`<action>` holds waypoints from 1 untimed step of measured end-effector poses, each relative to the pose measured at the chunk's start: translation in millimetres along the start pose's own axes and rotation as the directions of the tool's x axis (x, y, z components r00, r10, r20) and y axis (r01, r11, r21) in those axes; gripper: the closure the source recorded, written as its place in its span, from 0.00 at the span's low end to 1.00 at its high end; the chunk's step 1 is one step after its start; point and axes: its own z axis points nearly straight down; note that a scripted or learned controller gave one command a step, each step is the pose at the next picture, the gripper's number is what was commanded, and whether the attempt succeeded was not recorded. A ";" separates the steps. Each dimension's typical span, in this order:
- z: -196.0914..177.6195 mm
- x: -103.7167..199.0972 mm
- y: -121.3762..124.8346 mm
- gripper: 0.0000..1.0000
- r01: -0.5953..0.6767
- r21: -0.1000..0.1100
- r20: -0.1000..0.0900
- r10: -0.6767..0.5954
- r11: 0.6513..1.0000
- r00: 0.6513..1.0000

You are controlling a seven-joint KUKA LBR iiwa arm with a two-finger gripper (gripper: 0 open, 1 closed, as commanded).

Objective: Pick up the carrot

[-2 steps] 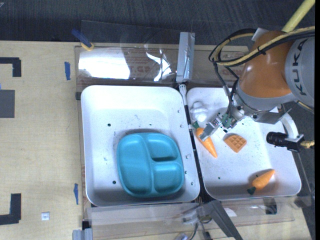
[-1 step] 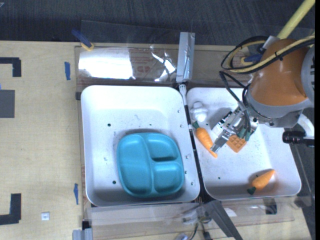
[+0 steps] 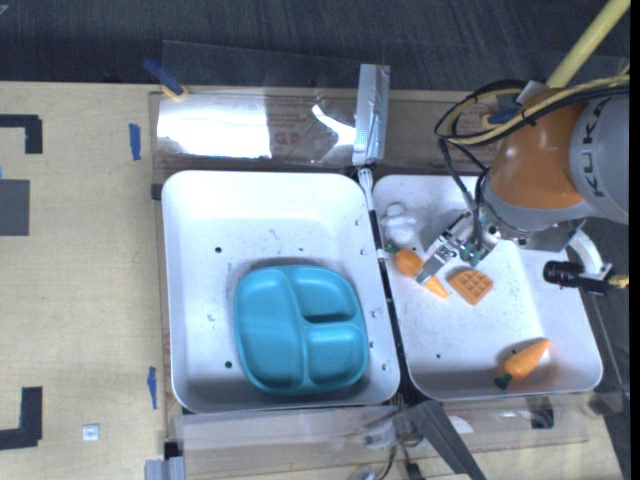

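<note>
While pincer (image 3: pixel 437 264) hovers, carrot (image 3: pixel 526 358) well apart

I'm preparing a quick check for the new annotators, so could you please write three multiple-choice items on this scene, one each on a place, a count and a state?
1. Where does the orange carrot with the green top lie?
A. right white bin, near front corner
B. left white bin
C. on the bench

2. How many compartments has the teal plastic divided plate?
A. two
B. three
C. five

3. How does the carrot stand to the hand?
A. gripped
B. apart from it
C. under it

Answers: 1 A, it rests by the right bin's front wall. 2 B, one large and two small sections show. 3 B, the hand hovers further back, by the waffle-like toy.
</note>
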 end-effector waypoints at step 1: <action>8.6 -2.5 -5.6 0.00 0.033 -0.011 0.010 -0.033 0.999 0.999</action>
